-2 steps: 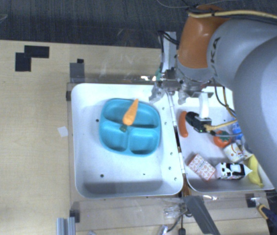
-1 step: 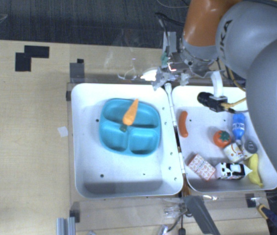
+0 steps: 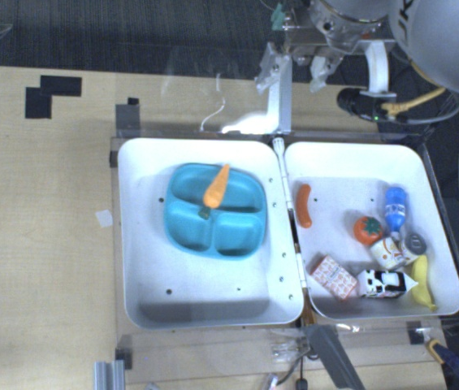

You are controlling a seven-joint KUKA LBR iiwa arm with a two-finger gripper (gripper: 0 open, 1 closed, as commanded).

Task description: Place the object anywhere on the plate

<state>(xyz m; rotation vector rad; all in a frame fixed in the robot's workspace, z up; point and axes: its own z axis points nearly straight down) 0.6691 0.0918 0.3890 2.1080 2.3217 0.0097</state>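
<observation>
Two shallow white bins sit side by side on a pale wooden bench. A blue sectioned plastic plate (image 3: 214,210) lies in the left bin (image 3: 144,299), with an orange toy carrot (image 3: 216,187) resting across its upper divider. Above the far edge, the grey gripper (image 3: 296,71) hangs with fingers spread apart, holding nothing.

From my seat, the left bin (image 3: 144,299) has open floor all round the blue plate (image 3: 214,210), widest at 6 o'clock. A carrot (image 3: 217,186) lies across the plate's 12 o'clock side. The right bin (image 3: 351,169) is crowded from 3 to 6 o'clock with small items, a sausage (image 3: 303,205) sits near 9, and the 12 o'clock floor is bare.
</observation>
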